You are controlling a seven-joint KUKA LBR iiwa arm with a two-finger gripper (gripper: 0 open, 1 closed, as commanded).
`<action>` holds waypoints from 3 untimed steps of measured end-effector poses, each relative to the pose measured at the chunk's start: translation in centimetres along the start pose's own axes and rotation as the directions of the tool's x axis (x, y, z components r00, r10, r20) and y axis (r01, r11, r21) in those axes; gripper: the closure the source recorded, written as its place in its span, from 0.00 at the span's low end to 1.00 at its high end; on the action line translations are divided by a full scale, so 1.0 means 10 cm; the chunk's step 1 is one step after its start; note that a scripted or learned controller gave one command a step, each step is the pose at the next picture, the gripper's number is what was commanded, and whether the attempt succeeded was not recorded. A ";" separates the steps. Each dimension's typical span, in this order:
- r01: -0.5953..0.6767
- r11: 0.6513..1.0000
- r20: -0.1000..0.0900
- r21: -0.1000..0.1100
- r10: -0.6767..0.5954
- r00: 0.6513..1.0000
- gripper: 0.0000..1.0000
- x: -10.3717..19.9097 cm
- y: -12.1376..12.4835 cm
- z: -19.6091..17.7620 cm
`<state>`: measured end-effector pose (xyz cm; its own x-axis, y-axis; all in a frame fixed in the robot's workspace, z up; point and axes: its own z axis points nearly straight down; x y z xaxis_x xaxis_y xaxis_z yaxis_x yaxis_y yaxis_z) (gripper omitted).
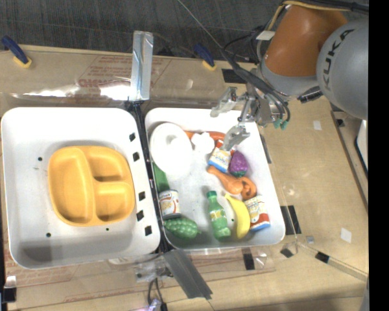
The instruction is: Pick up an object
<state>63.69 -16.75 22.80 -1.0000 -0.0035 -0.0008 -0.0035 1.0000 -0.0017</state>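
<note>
My gripper (230,120) hangs over the back right corner of the right bin (275,206), open, with nothing between its fingers. One finger (236,135) points down just above a small carton (219,158). Beside the carton lie purple grapes (238,164) and an orange drumstick (231,184). A white bowl (170,149) sits at the bin's back left, with a red-orange item (206,137) behind the carton. Near the front lie a banana (240,217), a green bottle (216,216), a can (170,204), green grapes (181,227) and a red-and-blue can (259,214).
The left bin (19,141) holds a yellow divided tray (91,183). A metal bracket (142,63) stands behind the divide between the bins. The grey arm (340,57) with its orange band fills the top right, trailing cables over the bench.
</note>
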 end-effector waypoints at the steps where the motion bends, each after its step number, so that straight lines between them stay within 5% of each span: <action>1: 0.020 1.000 0.002 -0.001 -0.020 1.000 0.00 0.64 -0.29 1.35; 2: 0.022 1.000 0.003 -0.001 -0.022 1.000 0.00 0.64 -0.29 1.35; 3: -0.233 0.972 0.000 -0.002 0.233 0.972 0.00 1.05 -0.24 1.35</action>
<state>53.24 -19.23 9.29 -0.9733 0.2295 -0.0015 0.2295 0.9733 0.0010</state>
